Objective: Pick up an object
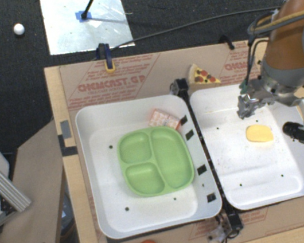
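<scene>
Tabletop (131,72) brown board with red print, two white bins on it. Dark black floor (6,85) behind and left of board. Shiny silver sheet (66,28) lies on floor up top, blue bit (85,15) on it with thin black stick. Small white ball (19,29) on floor, far left. Blue and yellow clamp (105,56) grips back edge of board. Black cable (193,23) runs across floor. Grey metal rail (0,182) at left, on lower brown board (37,196). Light soft, even.
</scene>
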Available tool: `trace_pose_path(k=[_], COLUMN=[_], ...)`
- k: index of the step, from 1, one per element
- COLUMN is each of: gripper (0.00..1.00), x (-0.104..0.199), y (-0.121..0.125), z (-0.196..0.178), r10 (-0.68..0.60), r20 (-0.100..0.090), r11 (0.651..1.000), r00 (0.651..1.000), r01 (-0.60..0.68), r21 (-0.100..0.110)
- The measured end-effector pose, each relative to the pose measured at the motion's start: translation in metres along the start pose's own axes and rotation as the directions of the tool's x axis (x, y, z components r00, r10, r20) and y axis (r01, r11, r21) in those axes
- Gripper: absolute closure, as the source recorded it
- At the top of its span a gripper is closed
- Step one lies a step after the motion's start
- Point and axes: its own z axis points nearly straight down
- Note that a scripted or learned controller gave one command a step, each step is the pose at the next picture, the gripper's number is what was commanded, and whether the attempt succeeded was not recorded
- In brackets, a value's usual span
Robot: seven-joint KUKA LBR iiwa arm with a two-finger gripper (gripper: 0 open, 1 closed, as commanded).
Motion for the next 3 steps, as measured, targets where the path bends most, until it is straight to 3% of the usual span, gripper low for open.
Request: trace_pose_path(k=[1,3], gripper=[1.0,1.0], x=[-0.001,0.12], y=[0.004,0.021], z=[-0.064,-0.045], r10=[-0.001,-0.005], r20=[0.001,-0.002], r11=[1.0,1.0], r00=[1.0,1.0], r01=[0.001,0.005], r21=[-0.005,0.002])
